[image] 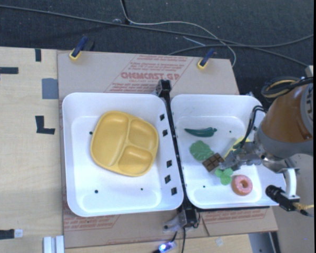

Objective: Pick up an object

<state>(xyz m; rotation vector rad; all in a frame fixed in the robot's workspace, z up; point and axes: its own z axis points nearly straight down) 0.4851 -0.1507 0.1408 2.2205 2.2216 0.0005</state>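
Pink doughnut (pixel 243 185), pincer (pixel 233 162) tips indistinct

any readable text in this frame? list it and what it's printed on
"CHEMCAST GP" in red, on the brown sheet under the bins, above the divider; it reads tilted.
Smaller red lines around it on the same sheet: too blurred to read.
Faint red print on the sheet below the left bin: unreadable.
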